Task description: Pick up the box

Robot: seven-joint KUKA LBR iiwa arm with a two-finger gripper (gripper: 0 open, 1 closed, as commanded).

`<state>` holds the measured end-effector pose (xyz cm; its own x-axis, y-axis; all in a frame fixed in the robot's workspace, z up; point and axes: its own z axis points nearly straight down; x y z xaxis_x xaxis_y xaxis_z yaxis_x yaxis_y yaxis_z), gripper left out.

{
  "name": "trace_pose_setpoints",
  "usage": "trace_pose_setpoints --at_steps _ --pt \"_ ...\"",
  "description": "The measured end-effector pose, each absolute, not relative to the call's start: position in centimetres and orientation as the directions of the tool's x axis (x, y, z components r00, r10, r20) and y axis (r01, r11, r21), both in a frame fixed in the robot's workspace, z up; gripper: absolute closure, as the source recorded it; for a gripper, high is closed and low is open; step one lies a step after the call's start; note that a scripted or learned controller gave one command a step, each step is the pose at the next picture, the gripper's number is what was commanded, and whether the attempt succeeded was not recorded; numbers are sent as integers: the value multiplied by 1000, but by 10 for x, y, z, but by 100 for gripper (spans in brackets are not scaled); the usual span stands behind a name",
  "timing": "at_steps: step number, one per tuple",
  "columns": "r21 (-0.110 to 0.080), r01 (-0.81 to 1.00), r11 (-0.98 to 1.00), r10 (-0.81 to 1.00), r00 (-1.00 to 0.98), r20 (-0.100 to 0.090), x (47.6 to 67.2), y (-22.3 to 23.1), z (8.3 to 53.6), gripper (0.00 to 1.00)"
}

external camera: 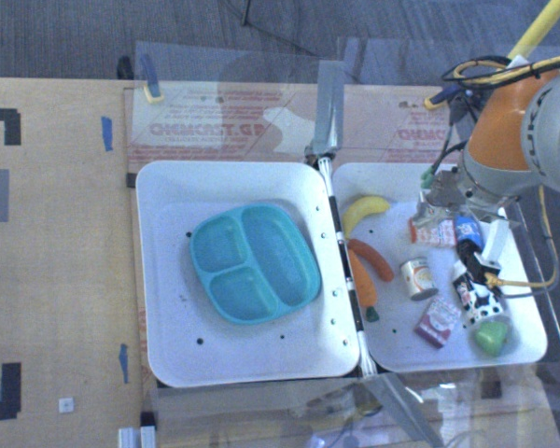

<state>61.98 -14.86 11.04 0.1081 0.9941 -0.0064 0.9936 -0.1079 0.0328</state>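
Bins are seen side by side on the wooden bench (56, 278), both shallow and white. The left bin (168, 194) is occupied by a teal plate (254, 262) with three sections, which is set slightly askew near the middle. The right bin (527, 343) is crowded with small items. A banana (364, 210) is laid near its upper left corner, and below it a sausage (371, 259) and a carrot (364, 289) are placed close together along the left wall (the carrot with its green end toward the front). A small can (416, 277) is found on its side near the middle, and a pinkish packet (438, 322) is set just in front of it. A green fruit (491, 337) is seen at the front right corner, with a small black and white object just behind it that cannot be identified.

The box (436, 233), red and white, is located in the upper middle of the right bin, directly under the wrist of the arm (509, 133). The gripper (445, 203) is positioned over the box's top edge, but whether it is released, clenched or grasping the box cannot be told, since that part is hidden by the wrist. A blue and white item (469, 228) is seen just right of the box.
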Motion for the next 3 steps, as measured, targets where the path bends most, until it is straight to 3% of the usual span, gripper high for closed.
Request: trace_pose_setpoints --at_steps 1,2,3 --pt "32 994 -108 994 108 -6 620 -149 110 0" --pt "22 996 -86 996 86 7 627 -168 100 0" --pt "33 996 -85 996 85 1 629 -169 112 100"
